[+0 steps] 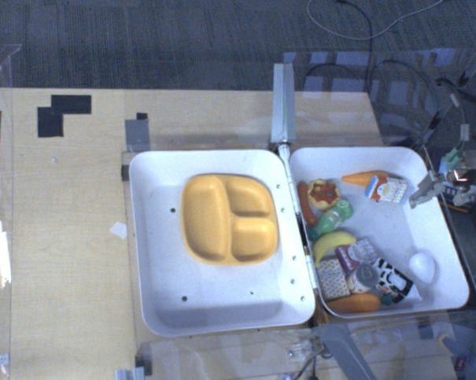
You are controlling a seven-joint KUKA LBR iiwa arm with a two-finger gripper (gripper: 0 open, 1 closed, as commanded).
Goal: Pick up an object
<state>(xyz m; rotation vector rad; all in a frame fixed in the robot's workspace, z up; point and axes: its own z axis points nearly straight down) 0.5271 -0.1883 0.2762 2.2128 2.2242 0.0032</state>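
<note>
You had nothing lifted at this moment, so the pick was, by my reading, still all ahead of you. The gripper (427,191) sat up and to the right of the banana (335,242), at the far-right rim of the right bin (441,239), with no object in it. Whether it was spread or pressed together could not be told from this slanted view.

Your candidates all lay in that same bin around the banana. A green bottle (334,216) touched it from above, and a red-and-yellow piece (323,193) lay above that. A carrot (363,177) and a small carton (389,189) lay up and to its right, nearest the gripper. A checked packet (332,279) and a black-and-white carton (393,279) lay below it, packed close. A white egg-shaped thing (422,265) lay alone, down and well to its right.

To the banana's left, the left bin (158,252) held only a yellow divided tray (227,217).

The bench (68,256) was pale wood with black tape marks (61,113) far up-left of the banana. Beyond it ran dark carpet (176,38) with a loose cable (356,19).
</note>
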